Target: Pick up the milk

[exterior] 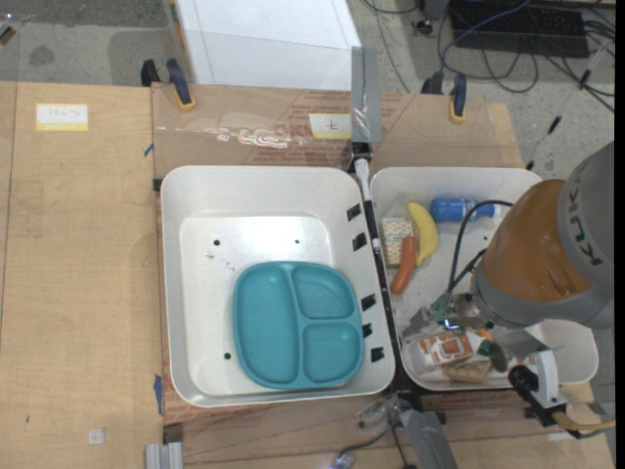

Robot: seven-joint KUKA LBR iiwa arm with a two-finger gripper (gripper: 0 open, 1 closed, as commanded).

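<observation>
One carton, likely the milk (451, 348), lies flat, long axis crosswise, well camera-side of the banana (424, 231); hand (441, 317) just banana-side of it, open or closed I cannot tell.

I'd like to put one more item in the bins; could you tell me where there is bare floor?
Left bin: bare strip behind and left of the teal plate. Right bin: crowded, with banana, carrot, blue bottle and the arm.
</observation>
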